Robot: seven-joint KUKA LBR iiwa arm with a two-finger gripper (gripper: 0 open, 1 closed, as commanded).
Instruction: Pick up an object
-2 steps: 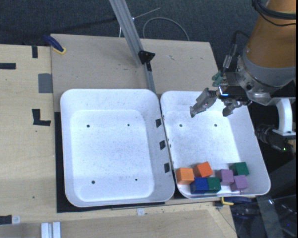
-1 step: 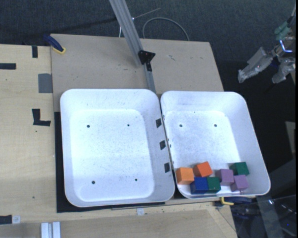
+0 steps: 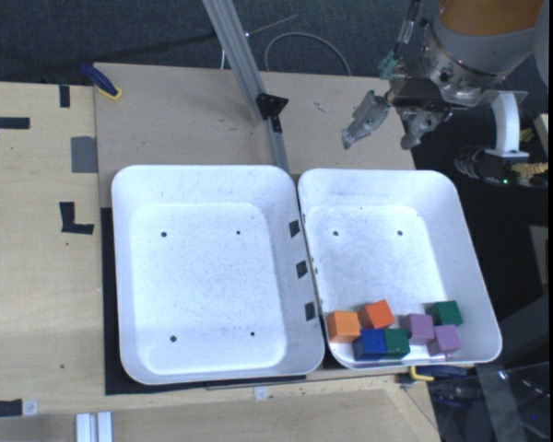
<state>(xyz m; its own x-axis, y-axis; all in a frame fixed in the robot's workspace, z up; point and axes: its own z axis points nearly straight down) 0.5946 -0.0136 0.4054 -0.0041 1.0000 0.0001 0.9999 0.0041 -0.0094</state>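
Overhead, the jaws (image 3: 387,125) hang spread and bare, well apart from the cubes (image 3: 394,328) clustered crosswise.

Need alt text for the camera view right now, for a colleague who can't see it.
The grey arm's open claw hangs above the bench beyond the right shallow white bin, holding nothing. Small coloured cubes, orange, blue, green and purple, cluster at that bin's near edge beside the left shallow white bin.
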